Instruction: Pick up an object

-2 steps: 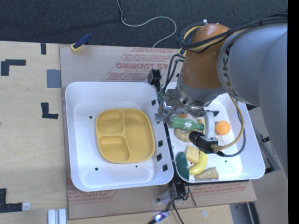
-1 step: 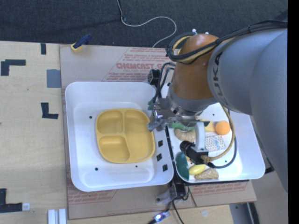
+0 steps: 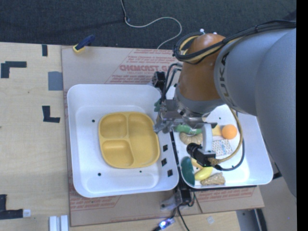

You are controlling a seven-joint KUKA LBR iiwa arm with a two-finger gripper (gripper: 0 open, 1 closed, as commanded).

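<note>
Camera view, arm: the grey arm (image 3: 260,66) reaches in from the right, its orange band above the wrist, and hangs over the seam between the two bins.
Camera view, gripper: the gripper (image 3: 169,121) sits low at the inner edge of the right bin (image 3: 257,170); the wrist covers its tip, so I cannot tell whether it is released, clenched or grasping anything.
Camera view, left bin: the left bin (image 3: 84,129) holds a yellow divided plate (image 3: 127,139), lying flat near the middle, its right edge just beside the gripper.
Camera view, right bin: small things lie crowded under and beside the wrist: an orange ball (image 3: 230,131), a banana (image 3: 203,173), a dark green piece (image 3: 187,171) and a patterned packet (image 3: 222,147).
Camera view, worktop: the worktop (image 3: 29,129) carries both bins on a cardboard sheet (image 3: 130,69).
Progress: judging from this, no object is lifted yet; all things rest in the bins. The grasp and the lift appear left to do.
</note>
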